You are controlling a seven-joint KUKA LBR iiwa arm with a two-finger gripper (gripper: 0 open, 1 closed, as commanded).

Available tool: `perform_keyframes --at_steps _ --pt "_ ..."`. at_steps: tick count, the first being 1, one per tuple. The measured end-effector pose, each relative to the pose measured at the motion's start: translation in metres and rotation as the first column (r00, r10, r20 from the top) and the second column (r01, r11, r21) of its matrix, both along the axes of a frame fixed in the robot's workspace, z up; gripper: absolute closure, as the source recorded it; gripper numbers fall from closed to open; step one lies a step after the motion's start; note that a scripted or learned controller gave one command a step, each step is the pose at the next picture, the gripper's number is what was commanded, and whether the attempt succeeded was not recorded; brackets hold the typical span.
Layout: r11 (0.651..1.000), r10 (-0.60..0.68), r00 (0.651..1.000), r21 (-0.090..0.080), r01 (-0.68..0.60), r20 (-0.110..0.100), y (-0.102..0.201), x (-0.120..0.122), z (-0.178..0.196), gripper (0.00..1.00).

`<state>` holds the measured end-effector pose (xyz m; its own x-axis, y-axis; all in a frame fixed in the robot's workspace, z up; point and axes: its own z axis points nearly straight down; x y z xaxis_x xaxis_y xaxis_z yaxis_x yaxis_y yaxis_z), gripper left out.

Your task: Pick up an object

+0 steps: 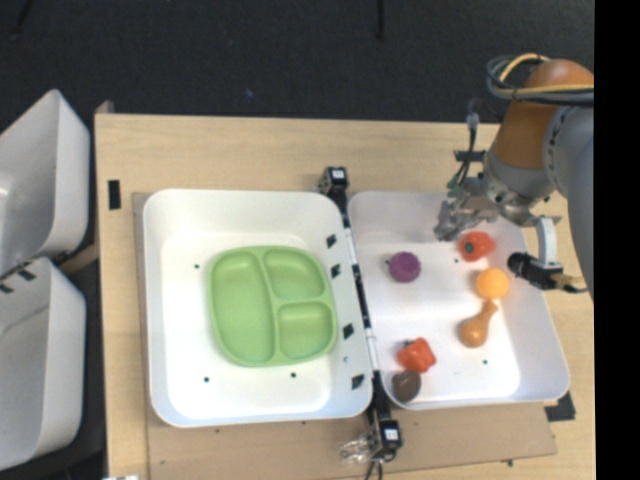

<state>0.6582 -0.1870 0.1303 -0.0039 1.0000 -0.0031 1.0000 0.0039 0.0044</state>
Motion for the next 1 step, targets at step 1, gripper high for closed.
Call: perform_keyframes --at_steps 1 --pt "1.000 -0.001 1.000 0.001 0.001 0.000 -0.0014 0.0015 0.0635 1.00"
